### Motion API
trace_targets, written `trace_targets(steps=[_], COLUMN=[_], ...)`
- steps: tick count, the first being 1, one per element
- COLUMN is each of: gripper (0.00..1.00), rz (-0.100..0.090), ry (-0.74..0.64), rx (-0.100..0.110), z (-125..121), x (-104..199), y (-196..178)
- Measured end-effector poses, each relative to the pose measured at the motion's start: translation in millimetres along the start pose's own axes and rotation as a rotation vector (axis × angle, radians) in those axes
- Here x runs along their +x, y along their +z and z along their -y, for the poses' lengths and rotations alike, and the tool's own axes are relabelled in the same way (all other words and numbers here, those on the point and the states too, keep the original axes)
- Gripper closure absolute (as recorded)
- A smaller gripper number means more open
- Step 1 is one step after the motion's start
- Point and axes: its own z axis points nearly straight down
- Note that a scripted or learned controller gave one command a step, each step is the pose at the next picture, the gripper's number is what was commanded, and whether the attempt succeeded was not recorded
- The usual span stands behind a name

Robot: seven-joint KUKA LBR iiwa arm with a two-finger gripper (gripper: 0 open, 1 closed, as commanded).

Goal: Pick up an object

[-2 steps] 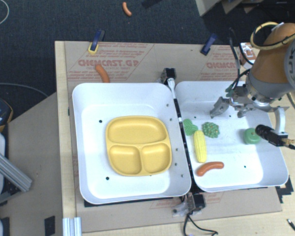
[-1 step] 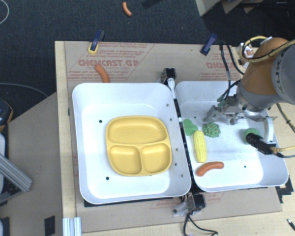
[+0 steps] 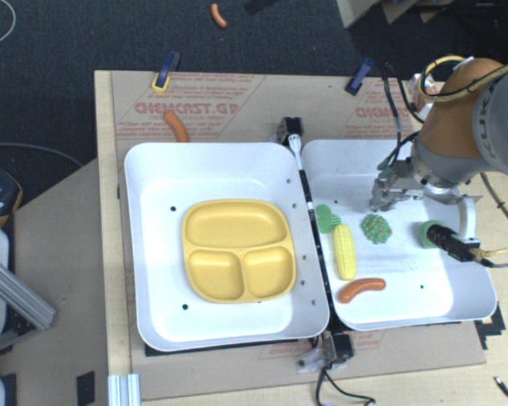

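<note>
My gripper (image 3: 383, 194) hangs over the right bin (image 3: 470, 299), near its back middle. Just in front of it a green broccoli piece (image 3: 375, 228) lies on the bin floor, apart from the gripper. To the left lie a yellow corn cob (image 3: 345, 251) and a green leafy piece (image 3: 327, 219) beside the bin's left wall. An orange-red sausage (image 3: 361, 289) rests near the front. A small green thing (image 3: 427, 231) is partly hidden on the right.
The left bin (image 3: 148, 227) holds a yellow divided plate (image 3: 237, 249). An orange sausage (image 3: 177, 126) lies on the cardboard behind the left bin, and another (image 3: 218, 14) on the dark floor beyond. Clamps sit between the bins.
</note>
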Motion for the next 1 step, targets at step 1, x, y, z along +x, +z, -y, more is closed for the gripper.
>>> trace_targets(steps=[1], gripper=[1.0], rz=[0.001], ry=[-0.002], rx=[-0.005], z=[-7.6], x=[2.1], y=[-61.9])
